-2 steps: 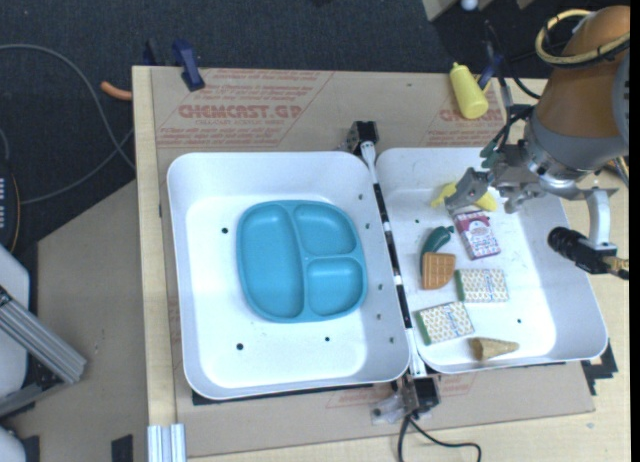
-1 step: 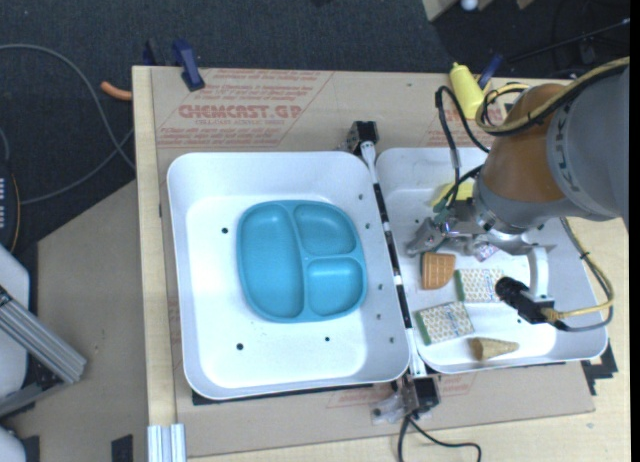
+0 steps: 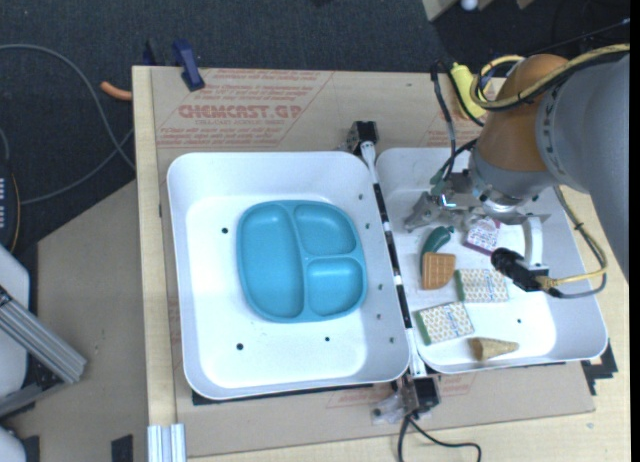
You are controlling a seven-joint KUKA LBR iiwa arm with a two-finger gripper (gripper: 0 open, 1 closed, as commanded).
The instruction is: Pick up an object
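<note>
Gripper (image 3: 447,212) low in the right bin (image 3: 580,335), finger spread unclear, green piece (image 3: 436,240) just below it, blue plate (image 3: 300,258) well left.

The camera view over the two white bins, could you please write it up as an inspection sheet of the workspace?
Surface: pale wooden bench bearing two shallow white bins, left bin and right bin, side by side.
Job's things: in the right bin, a green curved piece, an orange-brown waffle-like square, two speckled pads, a tan wedge, a small white tag with pink print.
Clutter: a blue three-compartment plastic plate lies in the left bin.
Grippers: two-finger gripper low over the right bin's far end; finger state unclear.
Cables: yellow and black cables at the arm; black lead on the floor.
Surroundings: dark carpet.
</note>
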